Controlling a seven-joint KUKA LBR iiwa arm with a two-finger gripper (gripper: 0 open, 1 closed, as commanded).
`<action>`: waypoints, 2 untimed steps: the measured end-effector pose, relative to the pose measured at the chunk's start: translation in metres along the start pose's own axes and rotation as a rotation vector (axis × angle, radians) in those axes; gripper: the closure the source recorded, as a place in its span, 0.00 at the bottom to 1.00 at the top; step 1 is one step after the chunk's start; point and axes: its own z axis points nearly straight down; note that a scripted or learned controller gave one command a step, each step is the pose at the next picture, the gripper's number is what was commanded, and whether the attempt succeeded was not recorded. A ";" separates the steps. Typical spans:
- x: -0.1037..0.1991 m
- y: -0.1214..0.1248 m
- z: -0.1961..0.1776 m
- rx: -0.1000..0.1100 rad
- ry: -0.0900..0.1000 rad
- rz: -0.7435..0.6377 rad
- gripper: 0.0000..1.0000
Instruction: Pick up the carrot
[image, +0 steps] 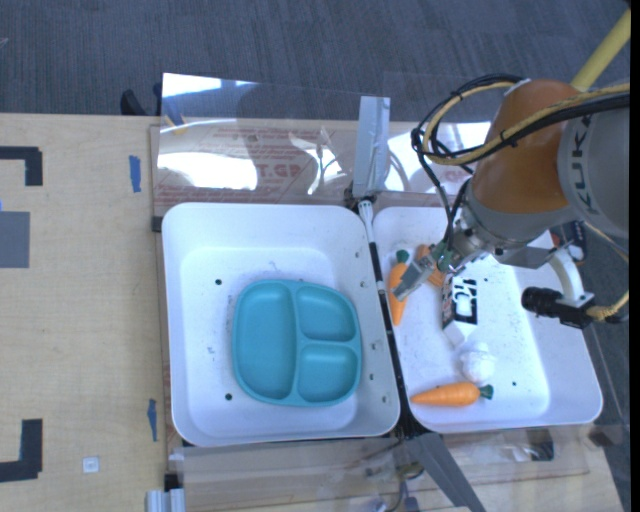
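The grey arm with its orange band reaches in from the right and hangs over the far left part of the right-hand shallow white bin (560, 400). Its hand (432, 264) sits low at that bin's left wall, and whether it is wide, narrow or gripping something I cannot tell.

Two orange carrots lie in that bin. One orange plastic carrot with a green stub (452, 395) lies flat along the near edge, well apart from the hand and free on all sides, so it looks the easier target. A second orange carrot-like piece (398, 290) lies against the left wall, just beside the hand; judging by the arm's position, this is the one being approached, and the wall so close probably leaves little room on that side.

Between the two lie a black-and-white printed object (462, 300) and a small white crumpled lump (474, 360), either of which could be bumped.

The left-hand white bin (190, 300) holds a teal divided plate (297, 342), apart from the work. Both bins rest on the pale wooden tabletop (75, 300).
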 end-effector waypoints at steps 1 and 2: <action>-0.027 0.040 0.000 -0.005 -0.005 -0.269 0.00; 0.023 0.004 0.000 -0.002 -0.001 -0.298 0.00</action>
